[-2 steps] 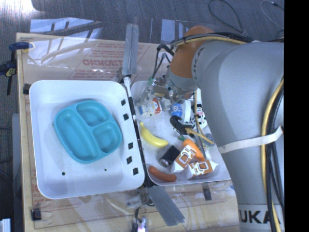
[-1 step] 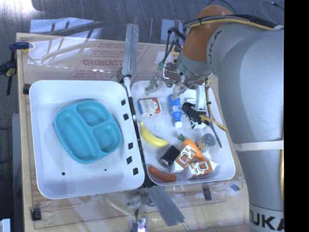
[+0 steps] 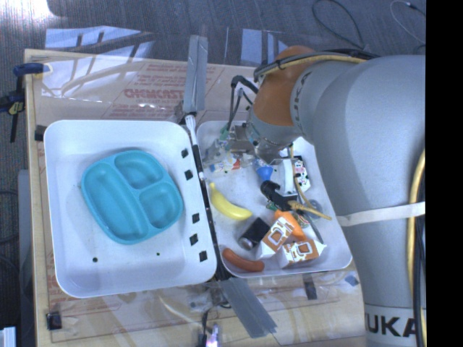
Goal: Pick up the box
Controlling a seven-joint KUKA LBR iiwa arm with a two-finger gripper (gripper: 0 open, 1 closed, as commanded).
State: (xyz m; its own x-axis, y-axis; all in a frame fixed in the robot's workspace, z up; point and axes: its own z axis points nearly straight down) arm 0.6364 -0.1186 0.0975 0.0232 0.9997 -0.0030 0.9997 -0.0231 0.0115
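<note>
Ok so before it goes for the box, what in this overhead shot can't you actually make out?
- Gripper: its fingertips sit under the orange wrist band and blur into the clutter at the right bin's far end.
- Small items there: too small and blurred to identify.
- Right bin's right wall: hidden by the grey arm.
- Box: printing too small to read; it overlaps neighbouring items.

Blue divided plate [image 3: 132, 196] in left bin [image 3: 65, 143] (banana [image 3: 229, 204], sausage [image 3: 244, 260] opposite).

I read "UKA" in white on the arm's grey base [image 3: 391, 327], bottom right. Red print on the cardboard [image 3: 155, 92] behind the bins is too blurred for me.
</note>
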